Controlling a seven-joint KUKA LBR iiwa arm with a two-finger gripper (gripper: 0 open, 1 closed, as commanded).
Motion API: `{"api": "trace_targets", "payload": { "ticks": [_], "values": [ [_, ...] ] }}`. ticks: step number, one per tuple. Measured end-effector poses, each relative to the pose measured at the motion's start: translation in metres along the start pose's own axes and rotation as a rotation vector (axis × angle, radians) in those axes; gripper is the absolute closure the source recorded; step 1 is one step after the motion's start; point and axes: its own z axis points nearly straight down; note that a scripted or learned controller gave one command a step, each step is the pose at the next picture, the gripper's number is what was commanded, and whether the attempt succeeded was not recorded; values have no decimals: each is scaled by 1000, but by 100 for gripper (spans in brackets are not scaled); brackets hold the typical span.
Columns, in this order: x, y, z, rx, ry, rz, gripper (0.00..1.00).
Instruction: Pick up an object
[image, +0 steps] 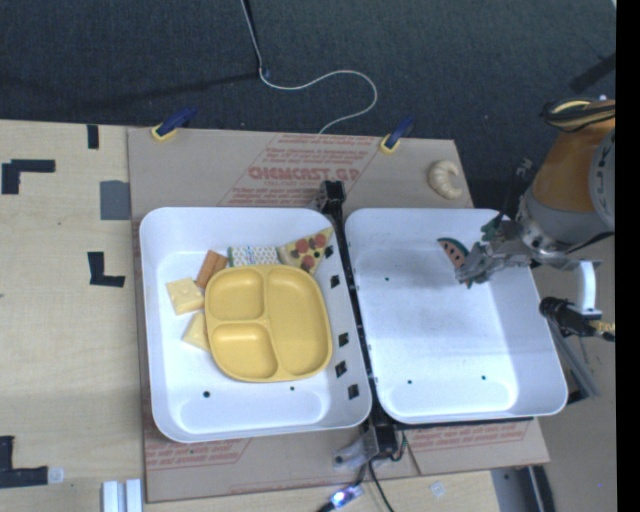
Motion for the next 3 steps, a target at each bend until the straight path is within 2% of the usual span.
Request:
{"api": "trace_targets", "payload": {
  "ticks": [2, 3],
  "values": [
    [-4, -1, -73, 2, 1, 0, 100],
    [47, -14, -62, 6, 2, -4, 100]
  ]
}}
